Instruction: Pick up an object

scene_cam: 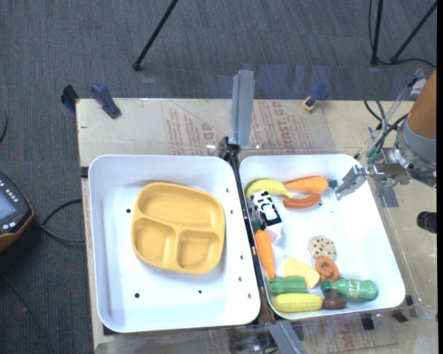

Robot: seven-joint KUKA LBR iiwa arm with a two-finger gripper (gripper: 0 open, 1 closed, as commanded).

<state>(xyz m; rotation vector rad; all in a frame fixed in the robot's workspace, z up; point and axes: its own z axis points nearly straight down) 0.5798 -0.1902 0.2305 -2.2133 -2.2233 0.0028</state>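
A: Where are the objects sitting?

B: They are all lying in the right bin. A banana, a carrot-like orange piece and a red sausage are crowding the far left corner. A black-and-white packet and a long carrot are running down the left wall. A cookie, a yellow wedge, a small pretzel-like ring, a green block, a corn cob and a green bottle are bunching along the near edge.

A: And the gripper?

B: The gripper is hanging over the right bin's far right corner, near the rim, with nothing between its fingers. Whether it is spread or clenched, I cannot tell. The sausage is lying closest to it, still apart.

A: Any open room?

B: The middle and right of that bin's floor are lying bare. The left bin is carrying a yellow divided plate, with white floor showing all round it.

A: The surroundings?

B: Both bins are resting on a cardboard-covered bench with clamps at its far edge, above dark carpet where tripod legs are standing.
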